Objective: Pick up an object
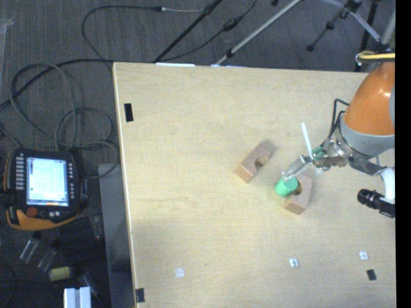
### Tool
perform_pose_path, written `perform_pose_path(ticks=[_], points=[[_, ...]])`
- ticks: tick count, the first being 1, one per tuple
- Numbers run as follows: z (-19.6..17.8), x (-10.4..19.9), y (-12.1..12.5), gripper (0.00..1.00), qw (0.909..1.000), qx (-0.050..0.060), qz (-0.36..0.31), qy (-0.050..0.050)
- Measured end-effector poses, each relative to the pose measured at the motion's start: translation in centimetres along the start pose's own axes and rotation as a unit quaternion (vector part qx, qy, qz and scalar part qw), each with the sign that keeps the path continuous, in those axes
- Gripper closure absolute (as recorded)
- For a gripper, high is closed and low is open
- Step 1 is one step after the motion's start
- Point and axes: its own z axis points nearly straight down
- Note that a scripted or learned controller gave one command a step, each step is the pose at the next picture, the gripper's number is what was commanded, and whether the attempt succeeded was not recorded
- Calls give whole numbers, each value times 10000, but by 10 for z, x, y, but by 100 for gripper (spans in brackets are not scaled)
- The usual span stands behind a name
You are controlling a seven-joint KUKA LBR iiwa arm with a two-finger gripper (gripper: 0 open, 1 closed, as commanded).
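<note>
Green cylinder [287, 187] sits mid-right on the bench [192, 172], touching a wood block [299, 196]; its axis looks tipped toward upper left, hard to tell. Gripper [297, 169] is right above it; grip state can't tell. Second block [255, 161] lies apart, long axis diagonal. Arm [372, 117] cut off at right.

Even overhead light on pale bench top [192, 172]; soft short shadows, low resolution, slight blur, dim floor [58, 37] beyond.

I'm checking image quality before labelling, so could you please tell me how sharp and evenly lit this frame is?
Camera view: soft and grainy overall; the pale wooden bench top is evenly lit, without glare; the small green cylinder casts little shadow; the lit screen of the handheld control pendant is washed out.
</note>
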Motion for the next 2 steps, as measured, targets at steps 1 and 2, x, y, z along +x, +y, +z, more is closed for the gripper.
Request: perform_pose_path(ticks=[1,2], points=[[73,18,0,0,9999,-16,-161,-13],[67,20,-1,100,9999,9,-162,11]])
